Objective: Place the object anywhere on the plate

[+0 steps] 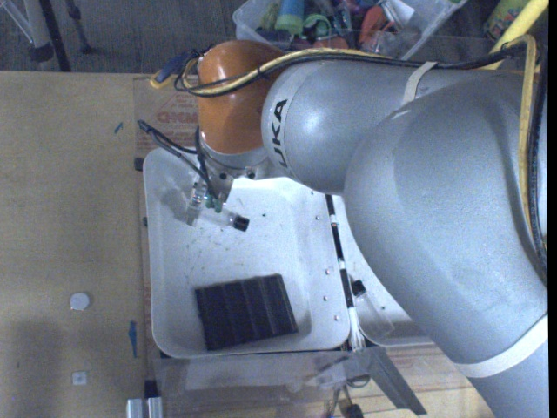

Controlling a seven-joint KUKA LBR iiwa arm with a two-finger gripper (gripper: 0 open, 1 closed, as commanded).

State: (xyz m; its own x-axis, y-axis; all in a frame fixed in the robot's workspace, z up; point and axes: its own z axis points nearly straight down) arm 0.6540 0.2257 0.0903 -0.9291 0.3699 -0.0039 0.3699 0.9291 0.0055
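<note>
White bin [165,259] with dark ridged rectangular plate [245,312]; small black object [239,223] beside end effector [202,204], grip state unclear.

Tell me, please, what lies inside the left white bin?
Inside the left white bin lies a dark ribbed plate near the front wall. A small dark object rests below the gripper. The arm covers the bin's far right corner, so that part stays hidden.
</note>
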